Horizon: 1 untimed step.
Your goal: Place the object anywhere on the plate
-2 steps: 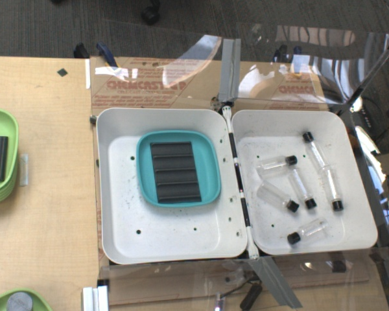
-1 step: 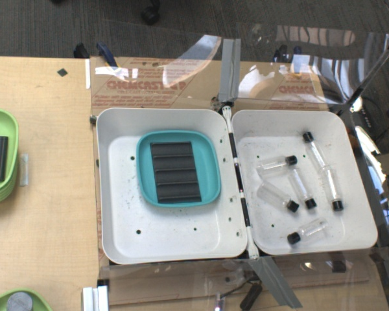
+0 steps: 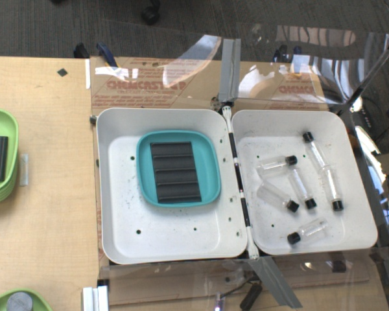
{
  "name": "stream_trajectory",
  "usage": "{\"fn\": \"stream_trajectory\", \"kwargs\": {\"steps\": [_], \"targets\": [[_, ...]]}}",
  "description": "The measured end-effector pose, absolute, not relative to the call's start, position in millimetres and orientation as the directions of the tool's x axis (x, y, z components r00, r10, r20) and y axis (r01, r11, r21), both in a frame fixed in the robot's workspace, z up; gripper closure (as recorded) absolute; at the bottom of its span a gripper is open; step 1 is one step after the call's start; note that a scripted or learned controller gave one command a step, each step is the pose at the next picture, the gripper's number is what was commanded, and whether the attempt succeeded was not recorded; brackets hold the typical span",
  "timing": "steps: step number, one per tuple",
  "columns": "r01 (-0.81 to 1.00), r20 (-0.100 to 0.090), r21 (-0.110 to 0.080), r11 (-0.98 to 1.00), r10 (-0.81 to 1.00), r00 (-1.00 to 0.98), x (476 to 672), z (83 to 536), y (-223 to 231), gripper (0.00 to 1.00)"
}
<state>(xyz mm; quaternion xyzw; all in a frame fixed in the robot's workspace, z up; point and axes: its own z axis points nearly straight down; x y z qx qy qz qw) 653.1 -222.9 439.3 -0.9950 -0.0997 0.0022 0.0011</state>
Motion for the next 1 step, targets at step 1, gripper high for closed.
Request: {"fn": "stream_trajectory", "kwargs": {"steps": [1], "targets": [[0.197,-0.005,-0.004,-0.980,0.197,0.980,648.2,439.2,-223.0,0.00]]}}
